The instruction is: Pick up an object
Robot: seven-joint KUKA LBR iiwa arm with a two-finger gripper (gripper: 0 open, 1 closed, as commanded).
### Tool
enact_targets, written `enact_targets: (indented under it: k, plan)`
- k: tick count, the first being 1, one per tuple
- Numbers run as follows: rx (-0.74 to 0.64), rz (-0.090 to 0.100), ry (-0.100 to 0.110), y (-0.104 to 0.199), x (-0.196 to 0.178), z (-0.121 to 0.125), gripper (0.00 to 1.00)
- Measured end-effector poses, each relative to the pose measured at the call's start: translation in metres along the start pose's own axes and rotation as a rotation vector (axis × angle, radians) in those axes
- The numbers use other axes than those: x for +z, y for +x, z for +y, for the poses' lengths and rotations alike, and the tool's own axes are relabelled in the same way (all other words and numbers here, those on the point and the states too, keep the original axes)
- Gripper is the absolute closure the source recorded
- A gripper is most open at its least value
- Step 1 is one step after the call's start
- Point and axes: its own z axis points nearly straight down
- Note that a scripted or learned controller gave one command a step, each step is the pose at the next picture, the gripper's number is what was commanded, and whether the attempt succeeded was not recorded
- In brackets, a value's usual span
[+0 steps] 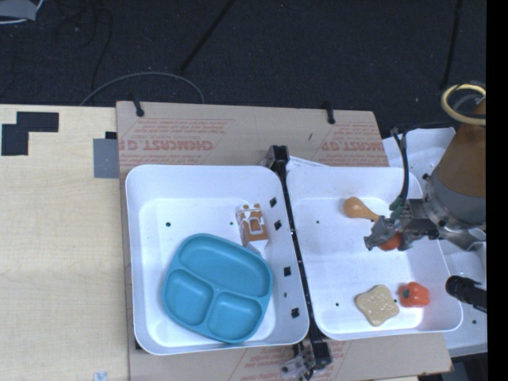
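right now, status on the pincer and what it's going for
Pincer low in right bin, over a red piece; grip unconfirmed. Orange drumstick beside it. Cracker and tomato nearer front, apart.

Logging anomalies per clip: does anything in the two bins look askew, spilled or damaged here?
Nothing spilled or visibly damaged. The blue divided plate lies skewed in the left bin, with a small orange-and-white item beside it. In the right bin, the gripper sits over a red object.
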Motion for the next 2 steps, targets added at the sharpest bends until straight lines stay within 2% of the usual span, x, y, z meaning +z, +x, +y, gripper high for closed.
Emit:
enact_targets:
  k: [2]
  plan:
    - [-0.002, 0.002, 0.007, 0.093, 0.009, -0.018, 1.0]
